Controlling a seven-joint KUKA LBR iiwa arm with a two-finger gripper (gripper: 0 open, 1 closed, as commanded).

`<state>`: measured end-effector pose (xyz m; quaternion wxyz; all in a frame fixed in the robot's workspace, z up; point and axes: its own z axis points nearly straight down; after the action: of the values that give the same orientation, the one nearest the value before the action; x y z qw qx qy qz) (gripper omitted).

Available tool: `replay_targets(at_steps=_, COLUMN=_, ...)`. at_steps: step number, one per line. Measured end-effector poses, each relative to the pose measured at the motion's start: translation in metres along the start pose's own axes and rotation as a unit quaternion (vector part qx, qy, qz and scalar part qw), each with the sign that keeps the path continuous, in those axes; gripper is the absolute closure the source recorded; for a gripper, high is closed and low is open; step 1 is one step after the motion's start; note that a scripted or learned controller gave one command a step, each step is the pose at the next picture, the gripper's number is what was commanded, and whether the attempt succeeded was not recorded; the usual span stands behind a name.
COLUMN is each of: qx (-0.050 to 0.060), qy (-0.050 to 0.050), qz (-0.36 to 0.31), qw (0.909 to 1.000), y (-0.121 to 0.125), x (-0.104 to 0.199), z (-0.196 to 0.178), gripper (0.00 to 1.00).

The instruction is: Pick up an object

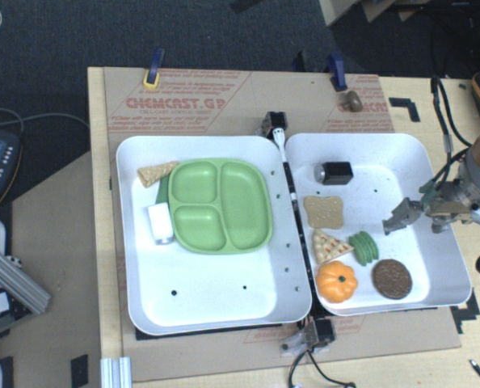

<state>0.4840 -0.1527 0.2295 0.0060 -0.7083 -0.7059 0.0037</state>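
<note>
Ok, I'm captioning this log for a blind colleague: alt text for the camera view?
A grey arm's gripper hovers over the right bin, above a pumpkin, cookie and pickle. The left bin holds a green divided plate.

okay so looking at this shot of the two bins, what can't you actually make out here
- End effector, camera view: too small and blurred to read its state.
- Arm: cut off by the right edge.
- Tan wedge: lower end tucked behind the green tray.
- Small black object: too blurred to identify.
</note>
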Motion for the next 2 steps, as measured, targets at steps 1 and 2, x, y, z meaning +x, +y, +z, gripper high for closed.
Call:
replay_targets(at_steps=1, qx=-0.006, qy=-0.001, qz=-0.002, qw=1.0000, y=0.003, x=0.000, z=-0.006, gripper=0.00)
replay_targets(at_steps=2, qx=-0.003, qy=0.000, qz=-0.001, qw=1.0000, y=-0.001, x=-0.004, z=0.056, gripper=0.00)
